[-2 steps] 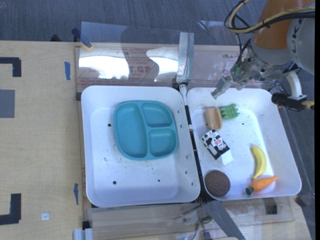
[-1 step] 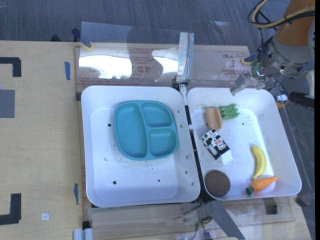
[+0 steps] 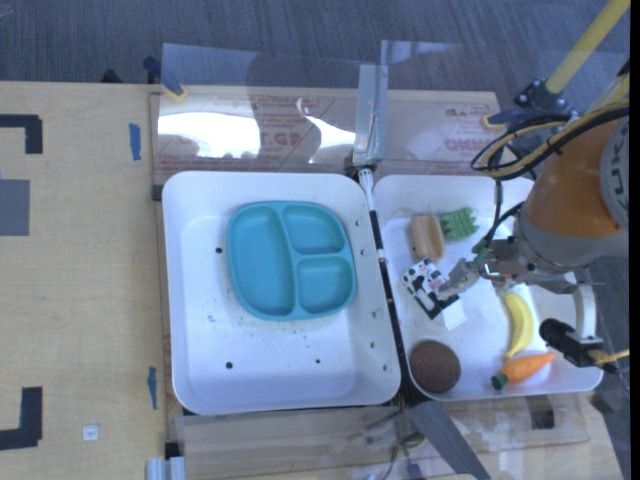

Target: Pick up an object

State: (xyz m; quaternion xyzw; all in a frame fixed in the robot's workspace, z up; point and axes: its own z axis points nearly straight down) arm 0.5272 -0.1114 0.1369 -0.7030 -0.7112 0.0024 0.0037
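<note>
Camera view shows you the gripper [image 3: 452, 286] low beside a black-and-white toy [image 3: 424, 282] lying diagonally in the right bin [image 3: 400, 196]; finger spacing, you cannot tell.

You can make out red print on the clear panel [image 3: 300, 128] behind the left bin, but glare washes it out and you cannot read a word of it. More red print sits on the panel [image 3: 455, 128] behind the right bin, too small to read. On the arm's orange band [image 3: 590, 183], at the right edge, you see part of dark lettering, cut off and not legible.
</note>
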